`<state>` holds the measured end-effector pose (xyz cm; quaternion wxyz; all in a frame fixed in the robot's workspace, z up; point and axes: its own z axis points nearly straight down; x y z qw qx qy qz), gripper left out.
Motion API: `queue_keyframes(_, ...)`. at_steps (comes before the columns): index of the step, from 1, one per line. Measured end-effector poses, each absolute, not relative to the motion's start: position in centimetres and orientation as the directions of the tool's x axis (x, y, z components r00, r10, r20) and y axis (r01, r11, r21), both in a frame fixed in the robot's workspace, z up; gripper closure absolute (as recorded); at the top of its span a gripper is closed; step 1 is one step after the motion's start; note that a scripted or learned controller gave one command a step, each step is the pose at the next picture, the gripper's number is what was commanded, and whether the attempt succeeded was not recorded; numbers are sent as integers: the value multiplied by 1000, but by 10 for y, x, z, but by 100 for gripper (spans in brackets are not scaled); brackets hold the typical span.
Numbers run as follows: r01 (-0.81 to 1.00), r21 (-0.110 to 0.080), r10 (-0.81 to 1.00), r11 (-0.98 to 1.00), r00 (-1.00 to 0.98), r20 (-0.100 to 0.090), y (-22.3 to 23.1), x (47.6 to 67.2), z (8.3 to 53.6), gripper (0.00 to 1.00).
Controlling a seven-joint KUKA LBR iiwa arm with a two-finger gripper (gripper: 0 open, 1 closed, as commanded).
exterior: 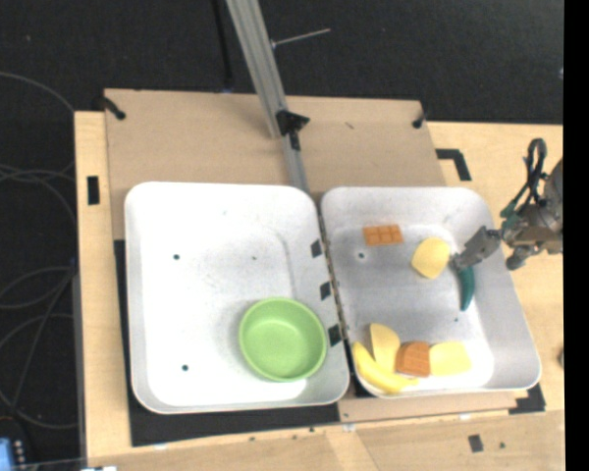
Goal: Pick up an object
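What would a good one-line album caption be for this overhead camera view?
Gripper reaches into the right bin beside a yellow piece; a green bowl sits in the left bin.

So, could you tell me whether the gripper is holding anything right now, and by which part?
Nothing is held. The gripper sits over the right bin, between the yellow lump and the teal piece, with nothing between its fingers.

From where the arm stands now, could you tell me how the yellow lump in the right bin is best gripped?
Probably across the middle of the yellow lump, coming straight down. It looks rounded and lies alone on the bin floor, with bare floor above and below it. The gripper and a teal piece crowd its right side.
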<state>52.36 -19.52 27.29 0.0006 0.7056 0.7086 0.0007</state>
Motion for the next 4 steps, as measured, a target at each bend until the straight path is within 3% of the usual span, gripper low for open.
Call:
queue_keyframes(1, 1000, 2, 1000, 3, -3, 0, -195, 524, 273, 0)
queue_keyframes(4, 1000, -5, 1000, -1, 1, -1, -199, 507, 123, 0)
